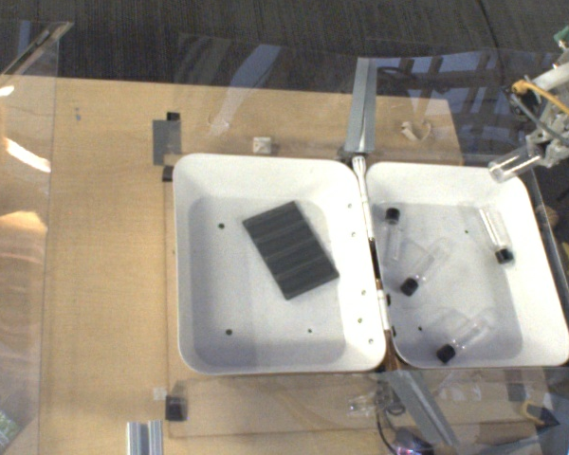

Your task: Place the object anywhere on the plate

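Nearest, the right bin (550, 349) holds four clear vials with black caps: one (458, 339) at the front lies slantwise, cap toward the near left; another (419, 273) points likewise; a third (394, 230) runs near-to-far, cap at the far end; the fourth (496, 235) runs near-to-far, cap nearer. The dark ribbed plate (290, 249) lies diagonally in the left bin (194, 330). Farthest, my end effector (517, 164) hovers over the right bin's far right corner; whether it is open or closed, I cannot tell.

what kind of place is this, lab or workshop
Probably a robotics lab test cell: two white bins on a wooden bench, clear black-capped vials, a dark ridged plate, and a gripper.
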Robot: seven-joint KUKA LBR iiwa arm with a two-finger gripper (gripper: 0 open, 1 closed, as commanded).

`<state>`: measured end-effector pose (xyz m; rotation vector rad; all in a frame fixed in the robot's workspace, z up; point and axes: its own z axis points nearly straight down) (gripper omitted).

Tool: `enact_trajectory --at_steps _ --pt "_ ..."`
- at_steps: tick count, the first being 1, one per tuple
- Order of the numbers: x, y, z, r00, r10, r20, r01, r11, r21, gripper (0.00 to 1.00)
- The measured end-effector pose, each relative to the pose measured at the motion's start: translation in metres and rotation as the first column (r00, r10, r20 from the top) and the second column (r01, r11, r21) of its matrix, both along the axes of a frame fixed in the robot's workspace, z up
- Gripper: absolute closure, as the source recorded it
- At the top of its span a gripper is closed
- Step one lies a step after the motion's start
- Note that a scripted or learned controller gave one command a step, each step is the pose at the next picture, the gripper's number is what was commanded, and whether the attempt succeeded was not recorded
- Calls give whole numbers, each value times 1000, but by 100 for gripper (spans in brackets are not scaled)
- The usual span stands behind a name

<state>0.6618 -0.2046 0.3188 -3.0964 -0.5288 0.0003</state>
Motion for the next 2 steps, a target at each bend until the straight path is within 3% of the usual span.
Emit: enact_trajectory --at_steps 1,2 --pt "1 1 22 993 -119 0 119 993 0 100" --pt "2 2 21 995 -102 0 102 995 0 100"
